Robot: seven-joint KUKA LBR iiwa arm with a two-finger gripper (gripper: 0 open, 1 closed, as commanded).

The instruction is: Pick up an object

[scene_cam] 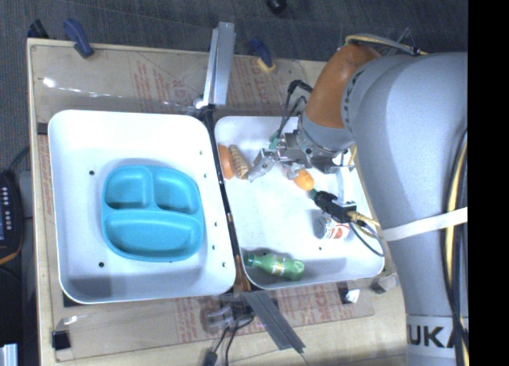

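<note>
Wooden counter w/ two white bins side by side, dark carpet beyond. Left bin holds a blue divided tray. Right bin has an orange-brown carrot-like item near its top-left, small orange piece mid, green bottle lying along the near wall, small red/white item on the right. Grey arm w/ orange band reaches in from the right; jaws low over right bin, just beside the carrot-like item, nothing seen between them. Open or closed: can't tell.
</note>
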